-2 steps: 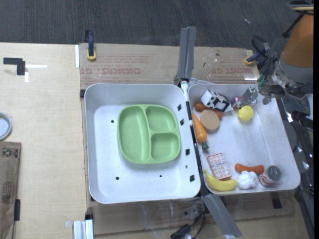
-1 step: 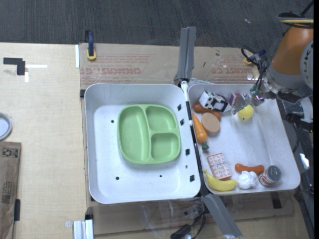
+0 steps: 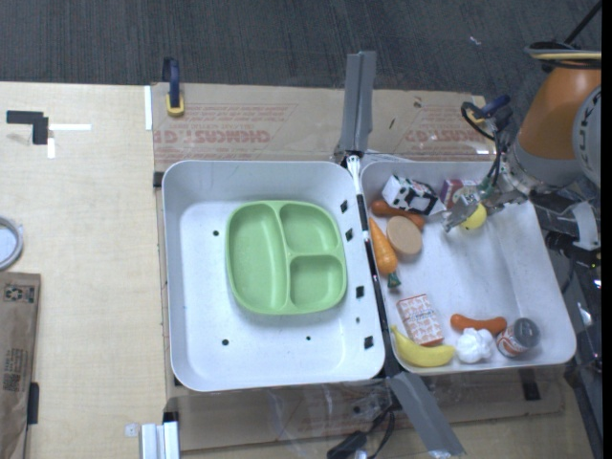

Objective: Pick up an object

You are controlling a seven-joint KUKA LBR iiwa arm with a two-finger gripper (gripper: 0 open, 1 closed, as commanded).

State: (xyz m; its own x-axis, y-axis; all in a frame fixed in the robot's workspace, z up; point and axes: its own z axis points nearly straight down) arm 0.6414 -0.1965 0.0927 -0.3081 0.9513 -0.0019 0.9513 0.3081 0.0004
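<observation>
The pale wooden worktop carries two shallow white bins side by side, and the left bin holds a green divided plate with three compartments, lying flat near its middle. The right bin holds the loose things. The grey arm, with its orange band, reaches in from the right over that bin's far right corner, and the tool hangs low there with a small yellow object at its tip; whether that object is actually clamped is too small to tell. Along the left wall lies an orange carrot, and just beside it a round tan piece. A black-and-white toy sits near the far wall. At the near edge a yellow banana curves along the corner, touching a red-and-white patterned card. Further right lie an orange sausage-shaped piece, a white lump just under it, and a small round can on its side
</observation>
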